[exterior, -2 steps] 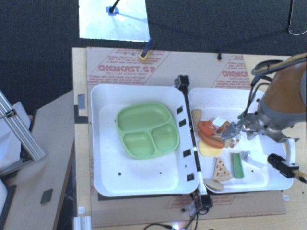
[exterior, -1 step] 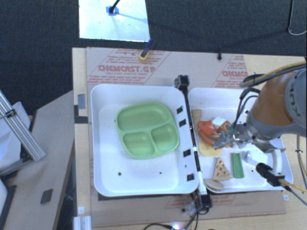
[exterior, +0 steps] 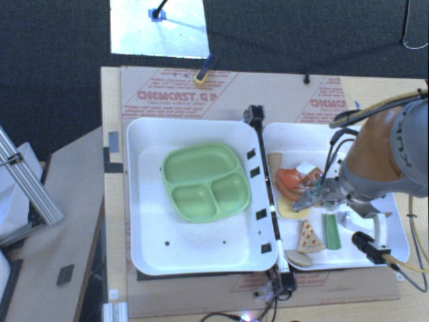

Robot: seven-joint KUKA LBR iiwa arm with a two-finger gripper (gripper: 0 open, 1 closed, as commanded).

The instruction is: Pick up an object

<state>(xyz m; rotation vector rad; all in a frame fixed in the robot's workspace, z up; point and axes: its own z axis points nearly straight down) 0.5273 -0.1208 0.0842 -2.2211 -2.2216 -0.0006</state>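
so, claw [exterior: 310, 200] down low inside the right bin [exterior: 401, 243], its dark fingertips bunched over the meeting point of the orange-red toy [exterior: 291, 180] and the pale yellow flat piece [exterior: 289, 208]. cannot tell how far apart the fingers are, nor whether anything sits between them; the tips blur into the objects below.

arm [exterior: 382, 153] comes in from the right of the right bin, orange band above the grey wrist, leaning over the bin's middle. black cables loop from the wrist up past the bin's far rim.

around the claw, all within the right bin: orange-red toy just on the side toward the divider, touching or overlapping the yellow flat piece. small white block [exterior: 306, 169] just beyond the toy, toward the far rim. tan piece [exterior: 275, 163] against the divider wall, near the toy. green bar [exterior: 332, 231] lying toward the near rim, close beside a pizza-like wedge [exterior: 309, 237]. beige rounded piece [exterior: 299, 257] at the near rim, touching the wedge's base.

left bin [exterior: 144, 247] sits just beside the right bin, sharing the black-clipped divider. green divided plate [exterior: 205, 182] lies flat in its middle, three compartments, well apart from the claw.

both bins rest on a board [exterior: 174, 94] with red lettering.
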